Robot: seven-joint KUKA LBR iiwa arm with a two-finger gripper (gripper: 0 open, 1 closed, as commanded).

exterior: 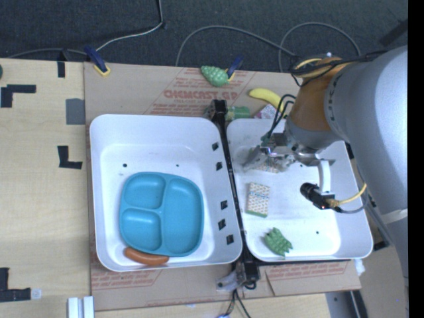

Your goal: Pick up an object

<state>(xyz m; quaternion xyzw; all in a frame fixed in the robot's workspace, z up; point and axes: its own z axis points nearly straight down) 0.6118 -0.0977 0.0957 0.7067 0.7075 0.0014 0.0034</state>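
Observation:
My gripper (266, 155) is low over the far left part of the right bin (331, 244), hanging from the grey arm with its orange band (311, 108). Just under it lies a small speckled piece (273, 167), partly hidden by the gripper. A tan patterned packet (258, 199) lies nearer in the same bin, apart from the gripper. A green leafy toy (278, 242) sits near that bin's front edge.
The left bin (106, 144) holds a blue divided plate (162, 212) and an orange sausage-shaped toy (146, 256) at its front. Beyond the bins, on the cardboard, lie a green toy (214, 75) and a yellow banana (265, 97). A black divider (225, 177) separates the bins.

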